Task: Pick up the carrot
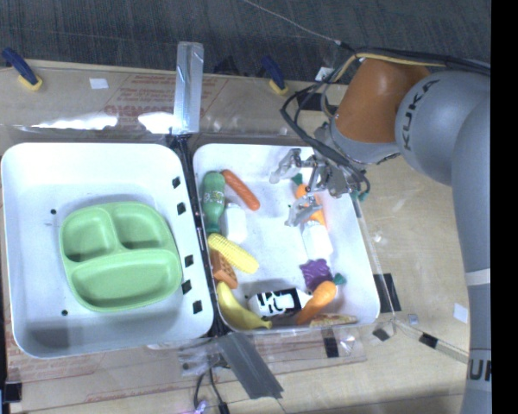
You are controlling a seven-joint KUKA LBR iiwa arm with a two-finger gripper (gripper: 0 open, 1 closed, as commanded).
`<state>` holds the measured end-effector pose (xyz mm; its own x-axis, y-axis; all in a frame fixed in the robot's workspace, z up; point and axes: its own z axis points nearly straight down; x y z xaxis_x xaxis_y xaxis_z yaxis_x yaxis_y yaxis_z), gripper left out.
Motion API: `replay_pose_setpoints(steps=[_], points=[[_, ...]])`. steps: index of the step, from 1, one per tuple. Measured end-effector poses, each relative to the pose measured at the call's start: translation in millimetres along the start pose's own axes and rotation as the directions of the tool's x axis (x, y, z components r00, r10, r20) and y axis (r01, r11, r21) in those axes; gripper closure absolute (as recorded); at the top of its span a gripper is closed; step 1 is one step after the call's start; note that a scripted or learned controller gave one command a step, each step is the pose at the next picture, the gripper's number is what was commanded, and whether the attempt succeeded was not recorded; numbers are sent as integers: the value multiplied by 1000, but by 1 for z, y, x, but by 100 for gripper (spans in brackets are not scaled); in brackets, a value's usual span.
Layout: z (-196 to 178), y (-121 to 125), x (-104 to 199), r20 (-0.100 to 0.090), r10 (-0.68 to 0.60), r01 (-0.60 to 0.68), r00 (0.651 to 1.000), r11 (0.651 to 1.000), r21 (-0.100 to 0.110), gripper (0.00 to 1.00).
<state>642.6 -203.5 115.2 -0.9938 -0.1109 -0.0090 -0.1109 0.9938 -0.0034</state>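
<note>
My gripper hangs over the upper right part of the right bin, its fingers spread open. Between them lies a small orange piece with a green tip, seemingly a carrot; part of it is hidden by the gripper, and I cannot tell whether the fingers touch it. A second orange carrot with a green top rests near the bin's front right corner. A reddish-orange elongated piece lies at the bin's upper left.
The right bin also holds a green cucumber-like item, corn, a banana, a purple item, a white bottle and a black-and-white card. A green divided plate sits in the left bin.
</note>
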Motion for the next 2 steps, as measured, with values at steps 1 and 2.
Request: replay_pose_setpoints(steps=[1, 2], points=[[22, -4, 2, -8, 39, -39, 999, 999, -3, 0], [10, -2, -1, -4, 32, -32, 999, 999, -2, 100]])
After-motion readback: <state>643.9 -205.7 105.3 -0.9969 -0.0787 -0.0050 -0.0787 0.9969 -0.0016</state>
